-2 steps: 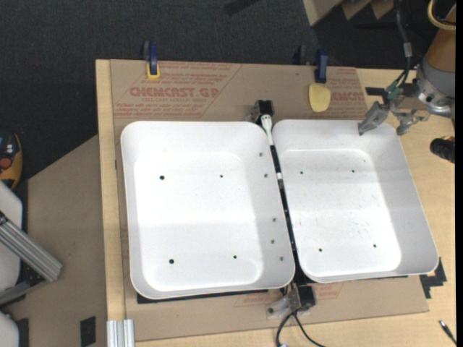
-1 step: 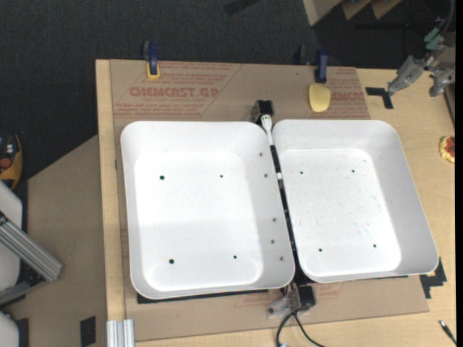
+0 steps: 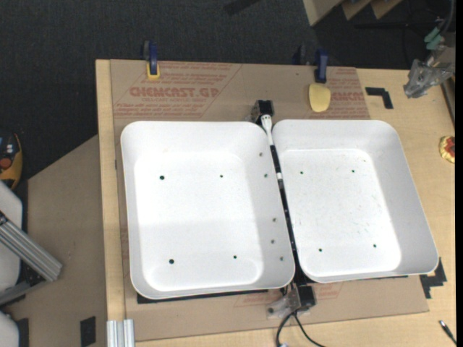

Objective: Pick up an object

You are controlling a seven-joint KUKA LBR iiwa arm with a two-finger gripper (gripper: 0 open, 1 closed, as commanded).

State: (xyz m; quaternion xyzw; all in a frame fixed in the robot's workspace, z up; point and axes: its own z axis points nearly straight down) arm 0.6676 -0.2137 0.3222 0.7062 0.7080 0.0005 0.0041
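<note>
Camera view, near edge first. A black cable [image 3: 289, 330] runs off the near edge from a small connector block [image 3: 298, 298] that sits at the near end of the seam between the bins. To the near left, a length of aluminium rail [image 3: 29, 250] lies at a slant beside the brown board [image 3: 108, 280].

The left bin [image 3: 129, 194] and the right bin [image 3: 418, 215] sit side by side on the board, rims touching along the seam. Each white floor shows four small dark dots. A black strip [image 3: 273, 157] runs along the seam to a black fitting [image 3: 263, 109] at its far end.

Far edge: two blue clamps, one on the left [image 3: 151, 53] and one on the right [image 3: 321, 63], grip the board. A pale yellow pad [image 3: 319, 97] lies just under the right clamp. Red print [image 3: 173, 90] reads across the board between the clamps.

Far right: a grey metal piece [image 3: 427, 78], too blurred to identify.

State of the gripper: cannot tell. Place of the object to pick: cannot tell.
</note>
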